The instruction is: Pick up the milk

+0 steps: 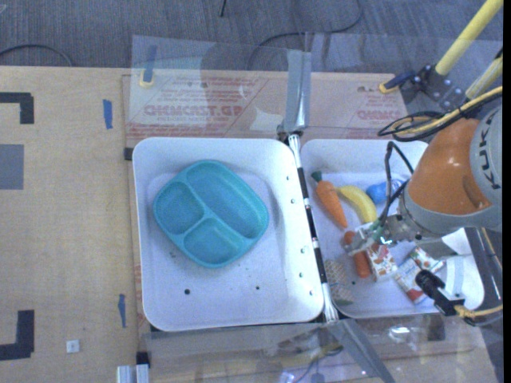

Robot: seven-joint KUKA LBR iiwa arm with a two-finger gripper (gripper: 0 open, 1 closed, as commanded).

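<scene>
The arm (459, 174) reaches in from the right and bends down over the right bin (351, 154); its orange band bulges above the wrist and hides much of that bin's right half; the gripper (374, 239) points down and leftward, low among the food items; whether it is apart or together, I cannot tell, since the metal tip is small and blurred against the clutter.

Just below and to the right of the gripper lies the milk (384, 263), a small white carton with red print, tilted, touching or nearly touching the tip; nothing shows it clamped. A second white-and-red carton (417, 274) lies further right, partly under a black part of the wrist. Just left of the gripper is a small red piece (350, 238), and below it a reddish sausage-like item (362, 265), hard to name. Above the gripper sit a banana (359, 203), a carrot (330, 202) beside it, and a blue object (382, 192) partly covered by cables.

Well to the left, the left bin (160, 294) bears a teal divided plate (211, 212).
</scene>
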